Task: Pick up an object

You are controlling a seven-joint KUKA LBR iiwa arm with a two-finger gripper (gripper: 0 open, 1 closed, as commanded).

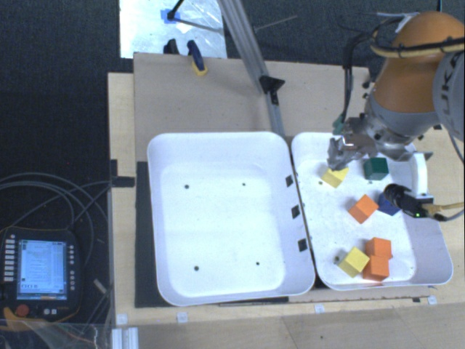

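My claw (pixel 340 158) hangs low in the right bin (pixel 430 262), directly above a yellow block (pixel 334 177); I cannot tell its state

The arm (pixel 418 64) runs off the right edge of the frame, so its base is out of sight. The gripper (pixel 340 153) hangs over the right bin (pixel 436 267), and its fingers blur together above the yellow block (pixel 334 177). The blue block (pixel 387 205) lies partly hidden under a black part.
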